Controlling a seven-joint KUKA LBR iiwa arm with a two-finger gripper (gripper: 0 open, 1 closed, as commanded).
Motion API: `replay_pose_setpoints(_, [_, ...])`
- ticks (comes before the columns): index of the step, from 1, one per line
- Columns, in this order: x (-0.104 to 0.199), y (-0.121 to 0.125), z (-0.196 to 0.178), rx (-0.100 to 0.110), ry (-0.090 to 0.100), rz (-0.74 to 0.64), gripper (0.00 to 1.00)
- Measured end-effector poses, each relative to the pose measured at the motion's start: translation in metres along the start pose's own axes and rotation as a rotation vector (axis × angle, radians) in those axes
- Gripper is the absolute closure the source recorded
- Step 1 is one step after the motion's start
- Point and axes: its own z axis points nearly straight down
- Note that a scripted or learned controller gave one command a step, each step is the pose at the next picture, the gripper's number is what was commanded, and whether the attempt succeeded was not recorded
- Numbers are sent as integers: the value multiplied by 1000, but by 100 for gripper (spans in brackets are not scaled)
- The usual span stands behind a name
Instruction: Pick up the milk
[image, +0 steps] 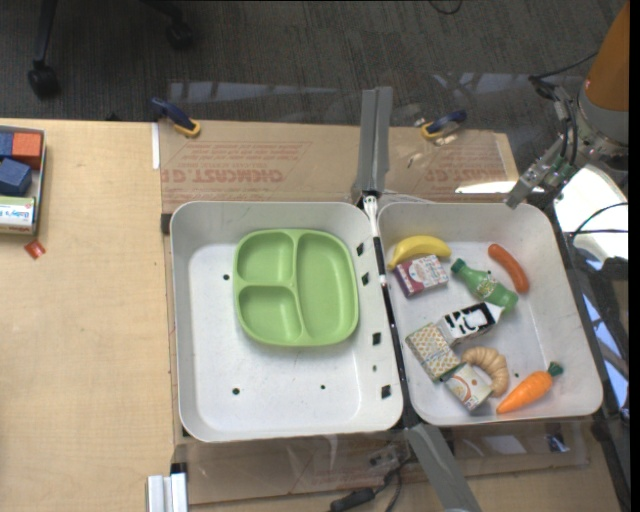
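The milk (470, 320) is a small carton with black and white cow patches. It lies on its side near the middle of the right bin (570, 300), between a green bottle (485, 283) and a patterned box (432, 350). My gripper (541, 178) hangs at the bin's far right corner, above the rim and well away from the milk. Nothing shows in its grasp. The arm's orange band (610, 55) is at the top right edge of the view.
A banana (418, 247), pink carton (422, 273), red sausage (508, 267), croissant (487, 362), small carton (468, 387) and carrot (527, 390) crowd the right bin. A green divided plate (296, 287) lies in the left bin (200, 380). Coloured blocks (18, 170) sit far left.
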Motion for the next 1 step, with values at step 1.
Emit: replay_pose_setpoints(1, [3, -1, -3, 0, 2, -183, 100])
